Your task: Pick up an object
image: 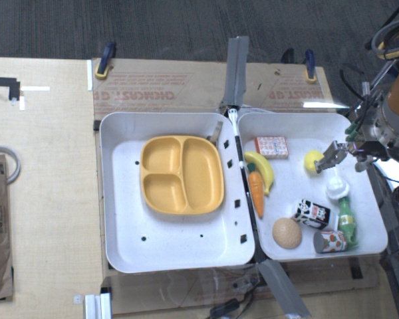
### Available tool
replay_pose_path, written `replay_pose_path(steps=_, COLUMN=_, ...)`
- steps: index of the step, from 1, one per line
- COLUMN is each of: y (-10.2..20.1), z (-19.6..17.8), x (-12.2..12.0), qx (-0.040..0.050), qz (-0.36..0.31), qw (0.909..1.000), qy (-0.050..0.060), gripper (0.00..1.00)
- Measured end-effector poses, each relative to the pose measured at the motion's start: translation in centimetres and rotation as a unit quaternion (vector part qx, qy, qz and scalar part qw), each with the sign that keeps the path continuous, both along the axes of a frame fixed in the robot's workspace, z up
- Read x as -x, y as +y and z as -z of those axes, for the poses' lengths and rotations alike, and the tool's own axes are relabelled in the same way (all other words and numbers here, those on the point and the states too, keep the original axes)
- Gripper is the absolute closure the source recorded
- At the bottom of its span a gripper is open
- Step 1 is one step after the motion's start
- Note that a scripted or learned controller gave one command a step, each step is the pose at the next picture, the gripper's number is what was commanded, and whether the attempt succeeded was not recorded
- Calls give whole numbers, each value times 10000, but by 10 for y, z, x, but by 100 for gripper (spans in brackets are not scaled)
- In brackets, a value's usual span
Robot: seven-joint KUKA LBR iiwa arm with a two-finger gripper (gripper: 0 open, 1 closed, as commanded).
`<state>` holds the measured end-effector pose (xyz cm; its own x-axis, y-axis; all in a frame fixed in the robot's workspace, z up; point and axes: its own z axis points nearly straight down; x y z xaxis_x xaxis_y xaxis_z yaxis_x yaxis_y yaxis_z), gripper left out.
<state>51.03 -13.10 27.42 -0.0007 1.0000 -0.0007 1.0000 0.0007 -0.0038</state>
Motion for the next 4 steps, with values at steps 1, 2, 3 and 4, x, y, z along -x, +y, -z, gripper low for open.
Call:
replay_pose_path(steps=1, y=21, z=107, x=33, qx=-4, qz=-106, qw=9999, qy=1, gripper=0)
replay_pose_path(steps=2, y=16, z=162, x=26, qx=39, qz=171, qw=9997, qy=-144, gripper=0)
replay_pose_path(steps=3, y=15, z=150, x=24, qx=41, qz=182, qw=9997, qy=-172, gripper=100)
replay_pose_path(steps=4, y=30, z=82, x=31, qx=-2, qz=-504, qw=9987, qy=-8, gripper=100)
